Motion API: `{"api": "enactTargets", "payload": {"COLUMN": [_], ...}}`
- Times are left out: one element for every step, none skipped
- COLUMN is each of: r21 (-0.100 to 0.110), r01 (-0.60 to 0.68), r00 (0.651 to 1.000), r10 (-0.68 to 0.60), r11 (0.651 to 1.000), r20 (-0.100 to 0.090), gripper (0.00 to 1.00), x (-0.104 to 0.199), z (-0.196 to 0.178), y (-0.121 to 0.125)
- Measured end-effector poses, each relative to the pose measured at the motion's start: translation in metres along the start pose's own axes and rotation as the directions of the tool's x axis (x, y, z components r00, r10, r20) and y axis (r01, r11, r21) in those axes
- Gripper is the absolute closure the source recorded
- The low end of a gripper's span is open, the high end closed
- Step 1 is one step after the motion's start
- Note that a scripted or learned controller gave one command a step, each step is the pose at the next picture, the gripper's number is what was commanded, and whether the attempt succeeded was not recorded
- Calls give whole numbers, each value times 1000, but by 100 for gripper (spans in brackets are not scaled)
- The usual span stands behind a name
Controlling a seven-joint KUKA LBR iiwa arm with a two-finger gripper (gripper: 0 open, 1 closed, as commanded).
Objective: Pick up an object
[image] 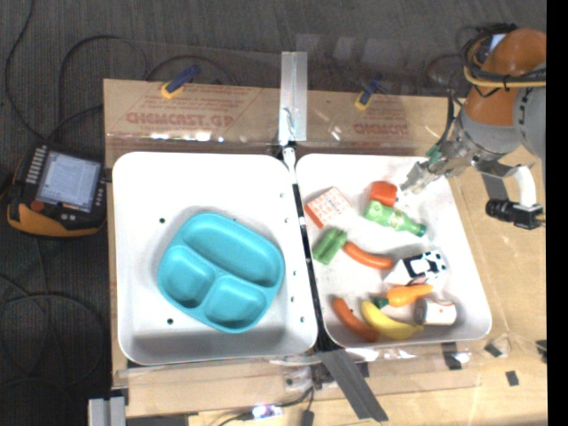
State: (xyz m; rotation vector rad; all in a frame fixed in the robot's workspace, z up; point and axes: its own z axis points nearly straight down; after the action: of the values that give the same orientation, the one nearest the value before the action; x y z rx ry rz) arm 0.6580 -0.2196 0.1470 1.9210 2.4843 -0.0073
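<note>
The right bin holds several small toys. Among them are a green bottle, a red-orange piece just above it, and a white and orange box. A green cucumber, an orange sausage and a black-and-white cow lie below. At the front are a carrot, a banana and a small can. My gripper hangs over the bin's far right corner, just right of the red-orange piece, with nothing seen in it.
The left bin holds a teal divided plate. A metal divider runs between the bins. The grey arm with its orange band comes in from the upper right. A tablet lies on the floor at the left.
</note>
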Motion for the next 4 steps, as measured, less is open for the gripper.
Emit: {"api": "enactTargets", "payload": {"r21": [-7,-2,2,-8], "r01": [101,374,346,258], "r00": [995,928,938,966], "r10": [-101,-374,-346,-258], "r11": [995,928,938,966], "r20": [-3,5,4,-3], "gripper": [100,100,100,100], "x": [-5,-2,-8,-6], "z": [-164,-255,-117,-132], "y": [11,10,9,10]}}
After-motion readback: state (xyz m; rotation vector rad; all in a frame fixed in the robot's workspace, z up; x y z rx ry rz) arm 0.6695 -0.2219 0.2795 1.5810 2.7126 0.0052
